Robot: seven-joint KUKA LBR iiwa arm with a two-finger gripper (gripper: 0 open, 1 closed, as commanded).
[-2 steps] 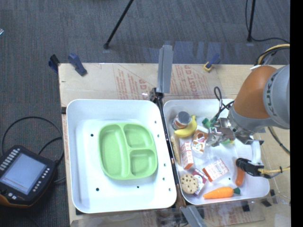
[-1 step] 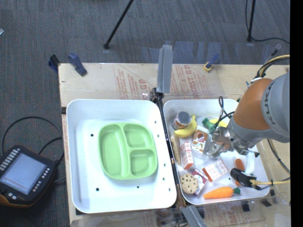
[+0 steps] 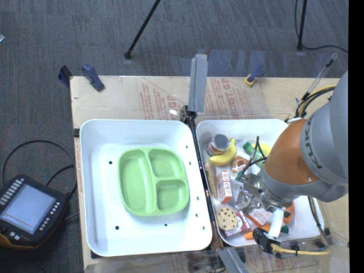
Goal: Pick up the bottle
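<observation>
Arm (image 3: pixel 310 158) – grey, orange-banded – is seen over the right bin (image 3: pixel 273 124); gripper (image 3: pixel 250 201) state cannot be told. Left bin (image 3: pixel 94 181): green divided tray (image 3: pixel 153 181). Bottle (image 3: pixel 217 145) is placed at the right bin's eleven o'clock, touching a banana (image 3: pixel 224 154); cookie (image 3: pixel 226 216) at seven.

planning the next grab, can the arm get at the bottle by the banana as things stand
Probably yes. The bottle stands at the far left corner of the right bin, its top uncovered, the banana leaning beside it. The arm hangs over the same bin, nearer its middle.
</observation>
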